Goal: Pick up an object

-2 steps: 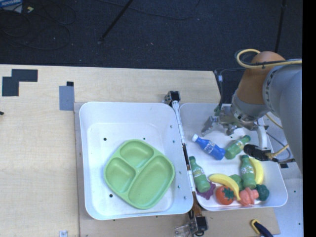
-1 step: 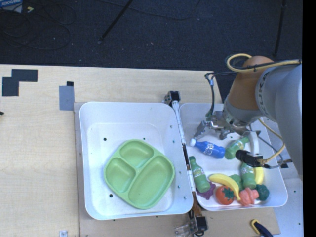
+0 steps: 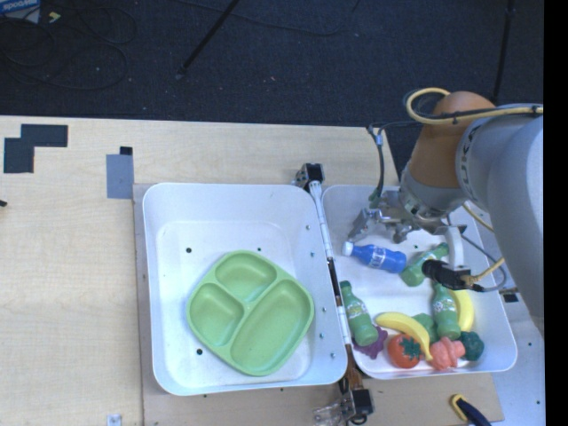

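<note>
The right bin (image 3: 506, 349) holds several toys. A blue bottle (image 3: 377, 256) lies on its side near the bin's back. Nearer the front are a green bottle (image 3: 358, 314), a banana (image 3: 404, 325), a red tomato (image 3: 405, 352), an orange toy (image 3: 446, 351) and a second green bottle (image 3: 444, 304). My gripper (image 3: 380, 228) hangs just behind and above the blue bottle, open, its fingers spread with nothing between them. The arm's wrist hides the bin's back right corner.
The left bin (image 3: 169, 238) holds a green divided plate (image 3: 251, 311). A metal divider (image 3: 324, 247) runs between the two bins. Cables (image 3: 470, 278) trail from the wrist over the right bin. Bare wooden bench lies to the left.
</note>
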Robot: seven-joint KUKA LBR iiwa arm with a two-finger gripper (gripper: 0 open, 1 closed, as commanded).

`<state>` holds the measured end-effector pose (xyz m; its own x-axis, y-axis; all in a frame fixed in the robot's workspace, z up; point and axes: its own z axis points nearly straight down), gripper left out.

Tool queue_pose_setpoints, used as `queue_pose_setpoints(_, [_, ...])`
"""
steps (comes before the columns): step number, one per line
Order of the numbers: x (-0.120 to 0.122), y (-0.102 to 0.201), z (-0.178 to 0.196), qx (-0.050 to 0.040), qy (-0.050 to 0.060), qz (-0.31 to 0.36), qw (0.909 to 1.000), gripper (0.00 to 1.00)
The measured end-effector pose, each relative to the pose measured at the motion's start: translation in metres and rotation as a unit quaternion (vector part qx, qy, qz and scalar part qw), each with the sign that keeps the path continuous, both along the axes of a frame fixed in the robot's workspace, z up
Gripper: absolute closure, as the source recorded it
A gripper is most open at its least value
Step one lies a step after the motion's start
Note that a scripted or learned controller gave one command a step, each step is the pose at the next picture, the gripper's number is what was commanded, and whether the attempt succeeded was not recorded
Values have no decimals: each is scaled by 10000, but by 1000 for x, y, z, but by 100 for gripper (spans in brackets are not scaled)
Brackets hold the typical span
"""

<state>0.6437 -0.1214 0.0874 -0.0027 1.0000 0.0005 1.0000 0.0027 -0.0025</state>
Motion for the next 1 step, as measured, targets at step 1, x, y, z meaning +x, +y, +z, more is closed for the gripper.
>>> queue_pose_setpoints(1, [1, 0, 11, 8, -6, -6, 10000, 100])
